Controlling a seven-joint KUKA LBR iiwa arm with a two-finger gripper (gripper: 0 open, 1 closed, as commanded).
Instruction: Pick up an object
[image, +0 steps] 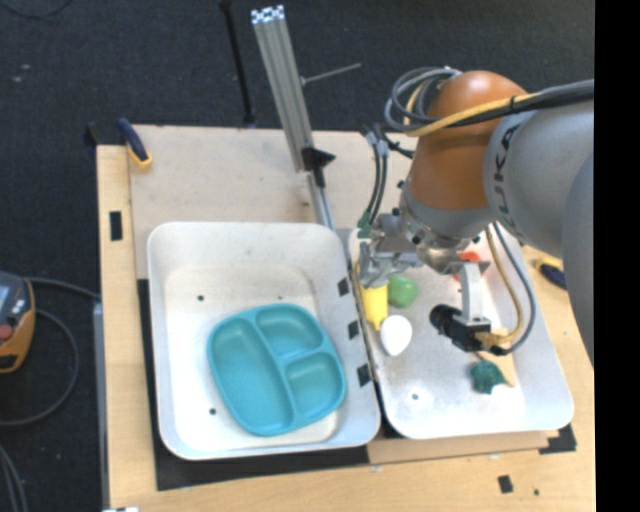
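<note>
Gripper (381, 266) low over the left edge of the right bin (535, 392), a little right of the frame's centre, under the grey arm (545, 170) and its orange band (462, 140). Open or closed: cannot tell from this slant, with the lower end lost among metal parts and cables. Yellow object (373, 305) directly below the gripper in the frame, close against its lower end and standing along the bin's left wall; gripped or merely beside it, cannot tell. Green object (404, 291) just right of the yellow one, touching or nearly so, also just below the gripper. White egg-shaped object (396, 335) just beneath those two, near the yellow one's lower end. Dark teal object (487, 376) toward the lower right of the same bin, well apart from the gripper. Small red-orange thing (470, 257) to the gripper's right, partly hidden by the arm. In the left bin (200, 262), a blue divided plate (277, 368) of three compartments, flat in the lower middle, well apart from the gripper
</note>
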